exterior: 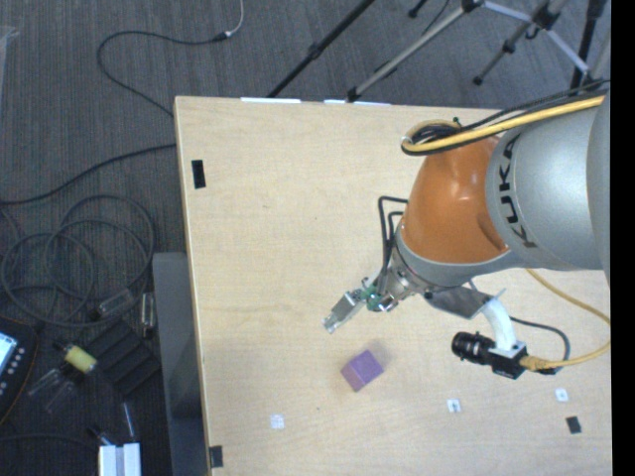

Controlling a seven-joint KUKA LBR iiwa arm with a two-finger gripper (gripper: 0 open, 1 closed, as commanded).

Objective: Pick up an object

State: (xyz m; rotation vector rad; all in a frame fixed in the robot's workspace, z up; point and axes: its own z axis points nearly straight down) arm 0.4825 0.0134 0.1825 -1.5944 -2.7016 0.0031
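Arm: grey with orange band, reaching in from the right; wrist low over the counter [258, 226]
Jaws [340, 312]: small in view; spread or pressed together, cannot tell (nothing visible between them)
Purple block [362, 369]: lying on the pale wood, just below the jaws; apart from them

Pale wooden board [288, 226] fills centre and right; small black marker [198, 174] near its far left corner, another [573, 424] near right. Tiny white tags [277, 422] along near side. Dark grey carpet [89, 97] left and far. Black cables [69, 256] looped on carpet at left; thin cable [169, 40] snaking farther back. Tripod legs [496, 8] at far right. Yellow-capped item [79, 358] among dark clutter, near left.
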